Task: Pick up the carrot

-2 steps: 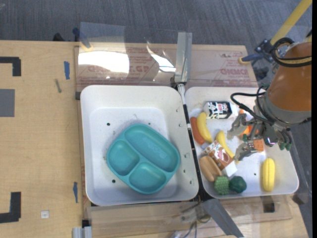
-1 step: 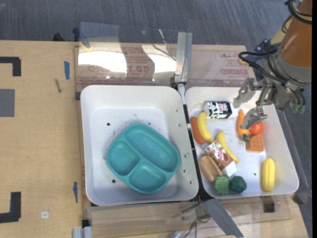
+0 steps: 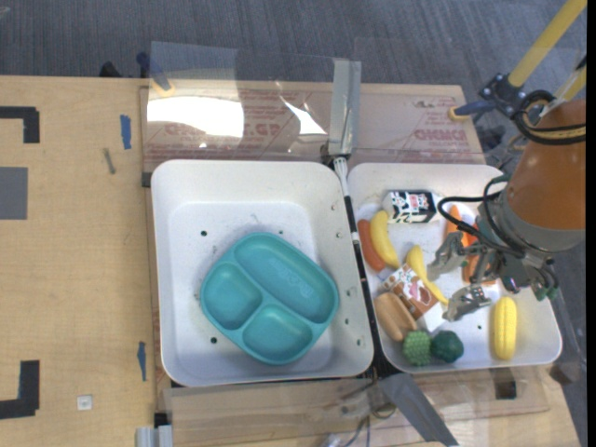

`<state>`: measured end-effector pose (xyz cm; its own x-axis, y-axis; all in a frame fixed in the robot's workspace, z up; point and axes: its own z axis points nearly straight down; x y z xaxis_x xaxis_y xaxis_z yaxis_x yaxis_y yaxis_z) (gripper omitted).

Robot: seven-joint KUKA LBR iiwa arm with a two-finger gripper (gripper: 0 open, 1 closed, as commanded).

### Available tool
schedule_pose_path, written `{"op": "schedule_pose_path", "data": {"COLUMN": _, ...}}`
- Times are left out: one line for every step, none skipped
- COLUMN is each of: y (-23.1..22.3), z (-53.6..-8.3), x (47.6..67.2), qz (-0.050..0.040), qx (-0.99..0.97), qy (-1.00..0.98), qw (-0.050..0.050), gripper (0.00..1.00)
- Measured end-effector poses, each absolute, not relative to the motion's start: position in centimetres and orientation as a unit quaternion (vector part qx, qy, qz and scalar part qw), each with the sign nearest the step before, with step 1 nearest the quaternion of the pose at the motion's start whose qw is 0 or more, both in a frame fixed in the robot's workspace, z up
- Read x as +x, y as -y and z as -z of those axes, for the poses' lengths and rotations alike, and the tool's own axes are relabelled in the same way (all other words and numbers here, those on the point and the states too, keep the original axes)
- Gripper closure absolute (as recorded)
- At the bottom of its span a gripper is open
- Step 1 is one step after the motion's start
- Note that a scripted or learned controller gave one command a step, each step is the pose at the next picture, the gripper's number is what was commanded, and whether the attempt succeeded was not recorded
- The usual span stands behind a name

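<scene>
Camera view: arm reaches in from right, gripper [image 3: 463, 270] low over right bin [image 3: 549, 347], fingers spread wide, nothing between them. Carrot [image 3: 466, 234] lies under wrist, orange sliver, mostly hidden. Judging: descent lined up for carrot. Clutter crowds it: banana [image 3: 421, 270], corn [image 3: 504, 327], hot dog [image 3: 395, 315]. Teal plate [image 3: 270, 296] sits alone in left bin [image 3: 177, 250].

Red print on the cardboard backboard [image 3: 279, 124] looks blurred, perhaps unreadable.
</scene>
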<state>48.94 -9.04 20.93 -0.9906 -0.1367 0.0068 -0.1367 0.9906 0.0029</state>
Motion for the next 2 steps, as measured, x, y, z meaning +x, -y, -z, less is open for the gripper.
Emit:
{"op": "schedule_pose_path", "data": {"y": 6.29, "z": -29.02, "x": 52.88, "qz": -0.0005, "qx": 0.097, "qy": 0.995, "qw": -0.006, "gripper": 1.0}}
{"op": "schedule_pose_path", "data": {"y": 6.25, "z": -29.95, "x": 53.01, "qz": -0.0005, "qx": 0.096, "qy": 0.995, "qw": -0.008, "gripper": 1.0}}
